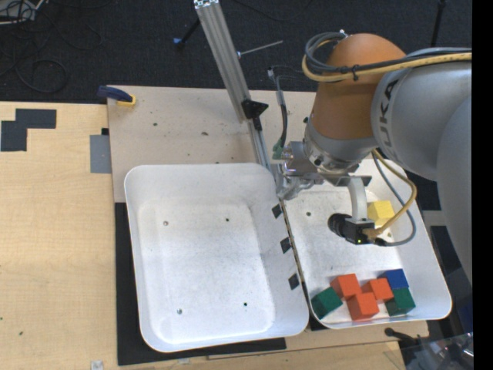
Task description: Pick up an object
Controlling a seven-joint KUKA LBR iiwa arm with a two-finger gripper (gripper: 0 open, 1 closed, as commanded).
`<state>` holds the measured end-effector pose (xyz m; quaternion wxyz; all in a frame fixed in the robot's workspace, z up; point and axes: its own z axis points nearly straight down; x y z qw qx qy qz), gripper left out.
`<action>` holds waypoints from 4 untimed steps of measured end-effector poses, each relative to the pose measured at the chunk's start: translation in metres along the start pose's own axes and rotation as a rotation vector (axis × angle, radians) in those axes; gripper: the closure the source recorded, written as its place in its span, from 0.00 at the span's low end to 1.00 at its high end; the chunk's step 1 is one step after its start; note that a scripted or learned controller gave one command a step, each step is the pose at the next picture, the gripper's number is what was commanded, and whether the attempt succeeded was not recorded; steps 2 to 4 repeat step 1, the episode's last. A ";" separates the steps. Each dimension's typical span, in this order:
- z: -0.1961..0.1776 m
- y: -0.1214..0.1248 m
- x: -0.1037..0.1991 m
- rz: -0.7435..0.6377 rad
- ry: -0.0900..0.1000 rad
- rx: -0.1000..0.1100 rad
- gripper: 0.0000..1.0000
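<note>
In the camera view the grey arm with its orange band reaches in from the right and sets the gripper [293,177] low over the far left corner of the right bin [322,247], close against the wall shared with the left bin [202,262]. The wrist's bulk covers it, so whether it is wide or narrow cannot be told, and nothing can be seen held in it. The things to pick all lie in the right bin: a yellow block [381,210] near the middle, well apart from the gripper, and a tight cluster at the near edge made up of three orange blocks [363,305], a blue block [396,277] and two green blocks [326,302]. They are matt, square-edged cubes. A ribbed aluminium rail [228,64] slants down to the bins' far junction, just beside the gripper. Both bins are smooth white with rounded corners on a pale wooden bench [192,126], where a blue-handled clamp [115,95] sits at the far left corner.
</note>
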<state>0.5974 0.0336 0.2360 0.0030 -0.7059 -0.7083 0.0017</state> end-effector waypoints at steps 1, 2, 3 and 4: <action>-0.005 -0.009 0.046 -0.001 0.000 -0.001 1.00; -0.005 -0.009 0.046 -0.001 0.000 -0.001 1.00; -0.005 -0.009 0.046 -0.001 0.000 -0.001 1.00; -0.005 -0.009 0.046 -0.001 0.000 -0.001 1.00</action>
